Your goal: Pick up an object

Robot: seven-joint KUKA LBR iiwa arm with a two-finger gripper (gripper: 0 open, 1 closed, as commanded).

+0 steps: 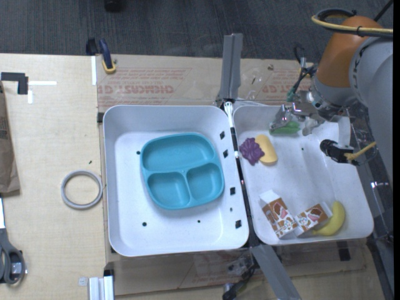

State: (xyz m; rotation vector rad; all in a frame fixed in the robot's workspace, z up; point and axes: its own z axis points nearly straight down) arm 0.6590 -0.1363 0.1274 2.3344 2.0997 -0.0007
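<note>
- We see a small flat green object [285,129] near the far edge of the right white bin [312,167], and it sits between the metal fingers of the gripper [294,119], which is closed on it.
- We think this green object is lifted slightly off the bin floor, though the slanted view makes that hard to judge.
- We see the grey arm with its orange band [342,58] reaching in over the right bin's far right corner.
- Just beside the green object, toward the bin's left wall, we see a purple bunch of toy grapes [250,150] touching a yellow rounded piece [267,150].
- At the near end of the same bin we find two small brown-and-white cartons [277,213] lying side by side, and a yellow toy banana [334,220] touching the right one.
- The left white bin [125,217] holds a turquoise plastic tray with three compartments [182,170], lying flat in the middle.
- On the pale wooden worktop [50,136] left of the bins we see a grey ring [82,189], well apart from both bins.
</note>
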